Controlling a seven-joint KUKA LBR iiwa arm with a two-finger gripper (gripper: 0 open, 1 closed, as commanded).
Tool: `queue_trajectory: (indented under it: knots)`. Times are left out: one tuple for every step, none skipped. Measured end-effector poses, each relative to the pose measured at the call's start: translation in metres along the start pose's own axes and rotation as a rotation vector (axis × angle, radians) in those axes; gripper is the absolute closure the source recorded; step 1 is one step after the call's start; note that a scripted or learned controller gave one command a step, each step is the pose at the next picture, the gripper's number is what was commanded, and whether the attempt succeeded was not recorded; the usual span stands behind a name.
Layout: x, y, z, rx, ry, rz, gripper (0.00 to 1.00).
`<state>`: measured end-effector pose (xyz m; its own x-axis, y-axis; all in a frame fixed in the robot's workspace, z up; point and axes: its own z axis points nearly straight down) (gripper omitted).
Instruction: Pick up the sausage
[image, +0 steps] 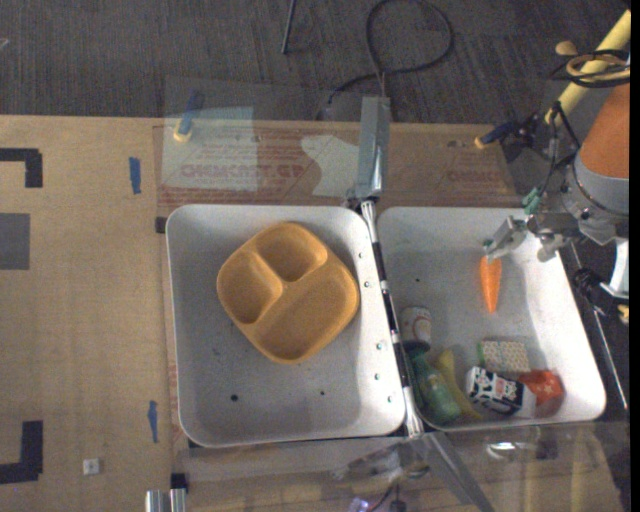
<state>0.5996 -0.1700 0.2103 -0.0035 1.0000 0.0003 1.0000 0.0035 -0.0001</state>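
Note:
My gripper (522, 240) hangs over the upper right part of the right bin (440, 240), open, with nothing between its fingers. An orange carrot (490, 284) lies on the bin floor just below the left fingertip (497, 241). A reddish rounded item (543, 388), possibly the sausage, lies in the bin's near right corner, well below the gripper. I cannot tell for sure which item is the sausage.
Along the right bin's near side lie a small white-and-red item (417, 323), a green bottle (432, 382), a yellow piece (456, 386), a black-and-white carton (495, 392) and a speckled square (504, 353). The left bin (200, 390) holds a yellow divided plate (288, 291).

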Motion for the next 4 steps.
queue_trajectory:
  knots:
    - [0.051, -0.019, 0.116, -0.004, -0.001, -0.123, 0.00]
    - [0.014, 0.054, 0.123, -0.005, -0.002, 0.021, 0.00]
    - [0.016, 0.056, 0.110, -0.010, -0.003, 0.017, 1.00]
    - [0.017, 0.056, 0.110, -0.010, -0.003, 0.016, 0.00]
